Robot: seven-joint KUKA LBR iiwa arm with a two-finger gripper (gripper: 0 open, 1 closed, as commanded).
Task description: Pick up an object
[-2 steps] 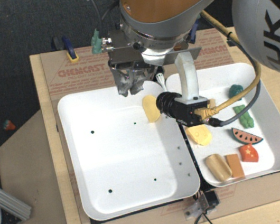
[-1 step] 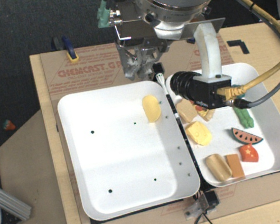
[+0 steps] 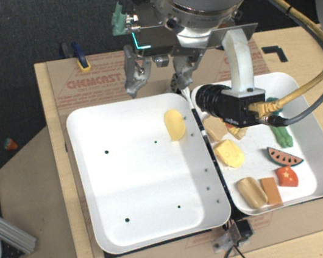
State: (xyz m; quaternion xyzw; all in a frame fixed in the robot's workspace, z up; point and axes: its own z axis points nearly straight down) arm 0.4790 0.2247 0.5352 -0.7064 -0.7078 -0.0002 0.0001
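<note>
Bright, even overhead light; white bins point(image 3: 88, 169) glare slightly, shadows soft, focus sharp.

Single fixed camera above bench point(image 3: 64, 173), slanting down on both bins point(image 3: 94, 168)

Brown cardboard-topped surface point(image 3: 64, 173), red CHEMCAST print along far edge. Two shallow white bins side by side on it, rims touching: left bin point(image 3: 97, 186), right bin point(image 3: 322, 165). Small blue-and-yellow clamp point(image 3: 79, 55) at far-left corner of surface. Black corner marks point(image 3: 275, 51) near far right. Black connector with cable point(image 3: 239, 233) at near edge, just below seam between bins.
</note>
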